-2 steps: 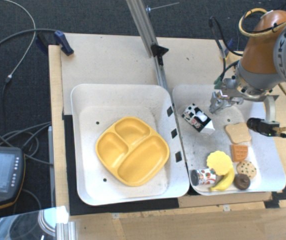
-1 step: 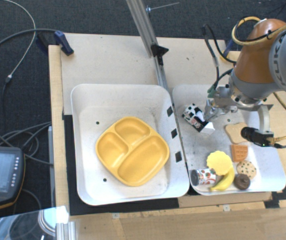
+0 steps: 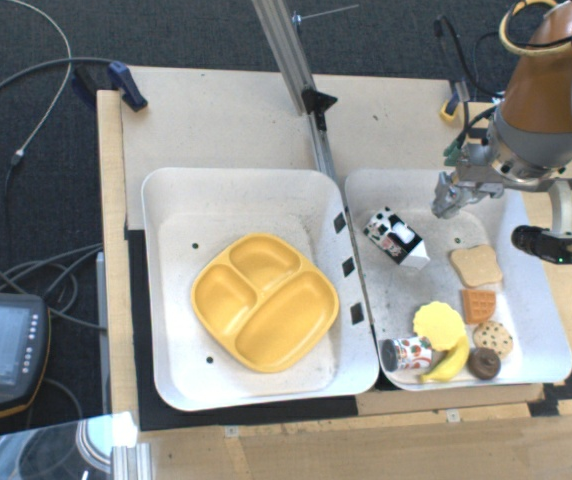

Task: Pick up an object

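Note:
My gripper (image 3: 447,199) hangs over the far part of the right bin (image 3: 526,363), with nothing seen between its fingers. Below and left of it lies a black-and-white carton (image 3: 396,238). A slice of toast (image 3: 477,265) lies just below the gripper, with an orange cracker (image 3: 478,304) and a chocolate-chip cookie (image 3: 493,338) further toward the front. A yellow banana (image 3: 442,333), a small can (image 3: 407,353) and a brown doughnut (image 3: 483,364) crowd the bin's front.
The left bin (image 3: 166,208) holds a yellow divided plate (image 3: 264,301). A slanted metal rail (image 3: 291,58) runs down between the bins. Cables and a tablet (image 3: 1,353) lie on the floor at left.

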`<state>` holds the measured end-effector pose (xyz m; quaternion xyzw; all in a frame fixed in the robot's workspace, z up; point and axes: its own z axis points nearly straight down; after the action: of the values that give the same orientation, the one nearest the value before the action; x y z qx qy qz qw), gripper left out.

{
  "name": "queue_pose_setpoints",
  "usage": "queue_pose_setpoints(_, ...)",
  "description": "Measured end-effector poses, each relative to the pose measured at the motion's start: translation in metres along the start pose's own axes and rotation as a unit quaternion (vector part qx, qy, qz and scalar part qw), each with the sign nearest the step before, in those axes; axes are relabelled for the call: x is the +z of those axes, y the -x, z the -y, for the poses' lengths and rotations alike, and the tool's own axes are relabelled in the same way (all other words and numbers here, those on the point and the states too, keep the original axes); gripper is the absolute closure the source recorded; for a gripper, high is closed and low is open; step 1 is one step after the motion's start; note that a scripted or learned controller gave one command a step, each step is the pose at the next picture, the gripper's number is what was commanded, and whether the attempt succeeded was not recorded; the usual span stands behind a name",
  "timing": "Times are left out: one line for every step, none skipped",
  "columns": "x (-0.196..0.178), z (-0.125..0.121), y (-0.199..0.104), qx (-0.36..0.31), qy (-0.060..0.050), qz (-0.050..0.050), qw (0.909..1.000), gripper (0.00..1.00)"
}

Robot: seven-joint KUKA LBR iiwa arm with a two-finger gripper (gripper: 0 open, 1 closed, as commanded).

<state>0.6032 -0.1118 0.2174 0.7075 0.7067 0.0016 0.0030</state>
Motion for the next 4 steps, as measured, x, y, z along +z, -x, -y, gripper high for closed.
queue_pose_setpoints(0.070, 0.030, -0.016, 0.000, -0.008, -0.002, 1.0000, 1.00)
queue_pose_setpoints(0.101, 0.055, 0.065, 0.003, -0.006, -0.002, 1.0000, 1.00)
queue_pose_setpoints(0.019, 0.097, 0.072, 0.001, 0.000, 0.000, 1.0000, 1.00)
queue_pose_setpoints(0.044, 0.091, 0.040, -0.002, -0.005, -0.003, 1.0000, 1.00)
